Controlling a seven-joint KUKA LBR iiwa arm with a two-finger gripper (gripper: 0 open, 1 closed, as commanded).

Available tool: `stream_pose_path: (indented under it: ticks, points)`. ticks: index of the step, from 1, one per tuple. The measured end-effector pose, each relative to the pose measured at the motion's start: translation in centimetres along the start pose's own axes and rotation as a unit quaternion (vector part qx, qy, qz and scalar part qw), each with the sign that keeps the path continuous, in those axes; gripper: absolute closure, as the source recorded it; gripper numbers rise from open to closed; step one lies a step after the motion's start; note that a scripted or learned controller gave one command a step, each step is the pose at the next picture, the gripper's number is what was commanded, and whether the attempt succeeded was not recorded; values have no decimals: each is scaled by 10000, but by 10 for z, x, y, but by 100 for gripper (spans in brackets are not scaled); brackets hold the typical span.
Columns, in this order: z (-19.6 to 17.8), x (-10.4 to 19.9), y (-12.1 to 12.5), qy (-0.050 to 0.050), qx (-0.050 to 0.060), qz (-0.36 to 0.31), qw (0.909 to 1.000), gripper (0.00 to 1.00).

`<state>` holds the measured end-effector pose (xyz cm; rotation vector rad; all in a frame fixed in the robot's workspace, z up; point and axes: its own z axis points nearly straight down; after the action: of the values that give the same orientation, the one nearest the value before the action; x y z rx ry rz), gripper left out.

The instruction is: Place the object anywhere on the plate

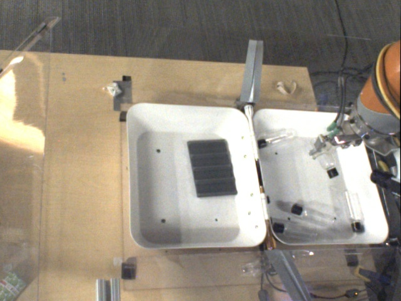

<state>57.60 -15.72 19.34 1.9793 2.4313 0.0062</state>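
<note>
The arm [383, 86] was cut off by the right edge at three o'clock, so most of it lay out of sight. Its gripper [326, 144] was small and blurred, its tips unreadable. Clear tubes [313, 215] in the right bin [376, 227] at four o'clock blurred together, uncountable.

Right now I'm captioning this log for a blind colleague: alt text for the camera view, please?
The end effector hangs over the right bin, which holds several clear tubes with black caps. The left bin holds a dark ridged plate.
</note>
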Motion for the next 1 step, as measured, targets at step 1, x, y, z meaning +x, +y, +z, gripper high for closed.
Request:
stream_pose_path:
  ticks: [1]
  points:
    - [-61, 11, 74, -2, 2, -760, 9971, 100]
